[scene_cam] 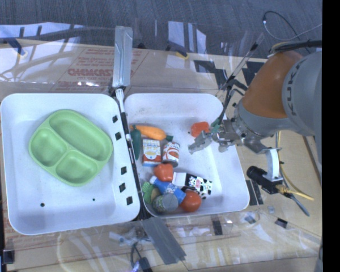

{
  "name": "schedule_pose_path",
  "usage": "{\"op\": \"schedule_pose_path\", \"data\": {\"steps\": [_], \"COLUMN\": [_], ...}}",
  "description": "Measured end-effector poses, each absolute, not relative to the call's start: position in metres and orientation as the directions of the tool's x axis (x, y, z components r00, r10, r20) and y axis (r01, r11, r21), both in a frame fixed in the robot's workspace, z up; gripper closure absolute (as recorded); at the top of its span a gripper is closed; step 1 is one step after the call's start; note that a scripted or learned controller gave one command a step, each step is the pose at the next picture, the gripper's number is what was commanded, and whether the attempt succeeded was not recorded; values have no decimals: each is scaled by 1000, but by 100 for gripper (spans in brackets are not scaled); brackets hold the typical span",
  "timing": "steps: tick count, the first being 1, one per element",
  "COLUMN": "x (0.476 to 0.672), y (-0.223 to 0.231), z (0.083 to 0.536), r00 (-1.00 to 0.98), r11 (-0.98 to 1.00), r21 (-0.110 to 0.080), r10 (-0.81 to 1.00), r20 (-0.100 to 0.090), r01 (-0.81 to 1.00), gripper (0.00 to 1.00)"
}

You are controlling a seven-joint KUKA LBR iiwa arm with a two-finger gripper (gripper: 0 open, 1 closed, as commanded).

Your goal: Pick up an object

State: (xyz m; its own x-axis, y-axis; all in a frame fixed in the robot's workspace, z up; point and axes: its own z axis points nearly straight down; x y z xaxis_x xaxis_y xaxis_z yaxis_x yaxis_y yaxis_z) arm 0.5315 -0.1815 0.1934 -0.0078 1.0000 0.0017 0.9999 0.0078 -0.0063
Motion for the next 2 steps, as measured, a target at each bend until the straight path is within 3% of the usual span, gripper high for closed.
{"op": "schedule_pose_path", "data": {"steps": [1, 2], "x": [584, 640], "y": [-199, -204], "z": [163, 92], "r00": [141, 65], "r11": [-141, -65], "r21": [-4, 0], "r10": [990, 998], "r20": [0, -1], "r01": [990, 998], "gripper": [0, 0]}}
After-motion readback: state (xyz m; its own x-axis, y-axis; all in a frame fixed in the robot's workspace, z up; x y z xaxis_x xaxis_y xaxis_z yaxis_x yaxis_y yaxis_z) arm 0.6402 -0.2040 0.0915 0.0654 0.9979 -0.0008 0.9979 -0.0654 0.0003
